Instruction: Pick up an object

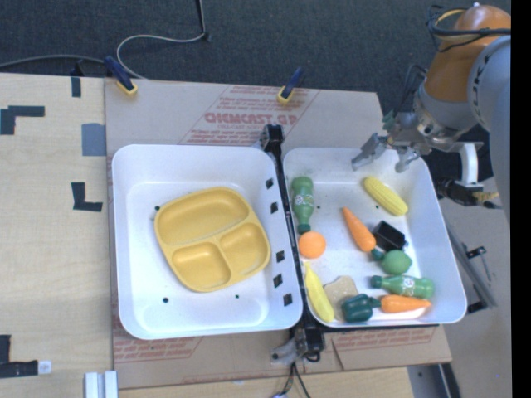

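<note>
- Jaws of the gripper point(387, 152) hang spread wide, holding nothing, over the right bin's point(444, 247) far rim, just above the corn cob point(386, 195).
- Right bin: green bottle point(301, 200), orange ball point(311, 245), carrot point(358, 230).
- Left bin point(133, 247): yellow divided tray point(212, 238).
- Cardboard point(241, 116) on the desk reads "CHEMCAST".

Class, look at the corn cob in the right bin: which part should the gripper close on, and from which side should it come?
Probably the middle of the corn cob, from straight above, with the gripper turned so its fingers close across the narrow width. The cob lies flat and slanted, apart from the carrot, with bare bin floor along both long sides.
</note>
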